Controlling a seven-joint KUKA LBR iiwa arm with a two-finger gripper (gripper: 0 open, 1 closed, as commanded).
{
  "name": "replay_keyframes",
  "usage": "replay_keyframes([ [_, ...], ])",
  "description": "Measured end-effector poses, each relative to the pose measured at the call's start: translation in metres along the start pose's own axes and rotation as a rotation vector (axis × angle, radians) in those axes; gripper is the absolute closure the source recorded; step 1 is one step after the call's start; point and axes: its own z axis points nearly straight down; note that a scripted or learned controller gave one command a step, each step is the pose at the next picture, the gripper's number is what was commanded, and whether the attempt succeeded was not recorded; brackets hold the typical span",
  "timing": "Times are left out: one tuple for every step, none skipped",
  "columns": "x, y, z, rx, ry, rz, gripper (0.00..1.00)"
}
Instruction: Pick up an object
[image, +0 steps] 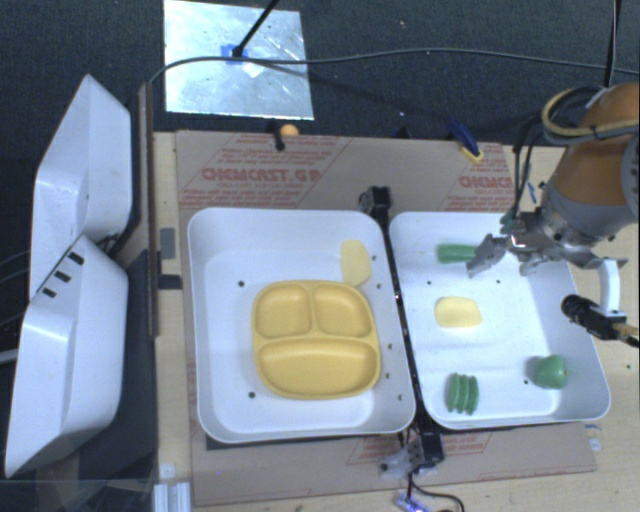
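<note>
My hand (497, 252) hangs low at the far side of the right bin (585, 405), its tips just beside the green stick (456, 254). I cannot tell whether it is released or clenched, and I see nothing lifted. The pale yellow piece (458, 312), the ribbed green piece (461, 392) and the green ball (549, 371) lie on the bin floor, so the pick seems undone.

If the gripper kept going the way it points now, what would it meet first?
The gripper points toward the view's left, at the right bin's far end. First in that line is the green stick, just ahead of the tips. Height is unclear from above, so it might pass over it.
</note>
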Motion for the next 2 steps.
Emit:
replay_keyframes([
  [0.0353,-0.0368,-0.1122,-0.011,0.0,-0.003,0.0],
  [0.034,-0.0378,-0.1172,-0.001,0.0,-0.001,1.0],
])
